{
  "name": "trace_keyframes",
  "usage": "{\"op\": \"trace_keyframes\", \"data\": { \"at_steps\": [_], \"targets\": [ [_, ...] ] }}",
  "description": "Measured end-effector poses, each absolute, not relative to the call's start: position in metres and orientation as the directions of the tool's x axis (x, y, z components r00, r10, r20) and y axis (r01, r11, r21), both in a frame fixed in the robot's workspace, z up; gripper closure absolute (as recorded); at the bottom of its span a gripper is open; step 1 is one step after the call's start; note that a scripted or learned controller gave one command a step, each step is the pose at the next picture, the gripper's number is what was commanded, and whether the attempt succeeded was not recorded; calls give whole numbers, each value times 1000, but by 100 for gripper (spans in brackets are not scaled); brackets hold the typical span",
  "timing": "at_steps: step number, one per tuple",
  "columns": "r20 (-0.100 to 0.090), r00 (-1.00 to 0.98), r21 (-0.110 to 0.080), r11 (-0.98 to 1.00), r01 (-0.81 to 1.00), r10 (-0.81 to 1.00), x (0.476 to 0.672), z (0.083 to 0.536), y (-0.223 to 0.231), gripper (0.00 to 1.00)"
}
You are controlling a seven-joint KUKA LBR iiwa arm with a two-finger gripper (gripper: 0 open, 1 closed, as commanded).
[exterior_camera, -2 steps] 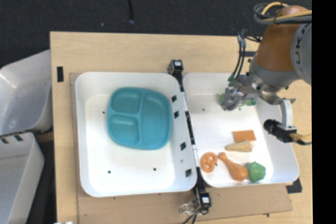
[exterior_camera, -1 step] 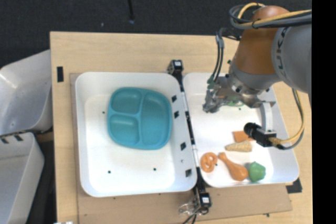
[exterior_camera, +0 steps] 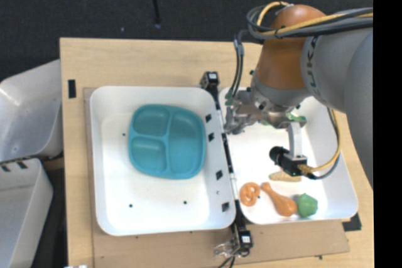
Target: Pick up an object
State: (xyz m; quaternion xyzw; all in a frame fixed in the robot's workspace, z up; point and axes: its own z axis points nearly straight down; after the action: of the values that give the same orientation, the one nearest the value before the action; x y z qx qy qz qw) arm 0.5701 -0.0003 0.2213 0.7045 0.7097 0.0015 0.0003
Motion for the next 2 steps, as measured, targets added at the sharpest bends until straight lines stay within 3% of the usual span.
{"op": "trace_keyframes", "data": {
  "at_steps": [1,2],
  "targets": [
    [2,-8,3,8,1000,1000,555,242,51,100],
    [0,-6,-1,6,1000,1000,543,232,89,100]
  ]
}}
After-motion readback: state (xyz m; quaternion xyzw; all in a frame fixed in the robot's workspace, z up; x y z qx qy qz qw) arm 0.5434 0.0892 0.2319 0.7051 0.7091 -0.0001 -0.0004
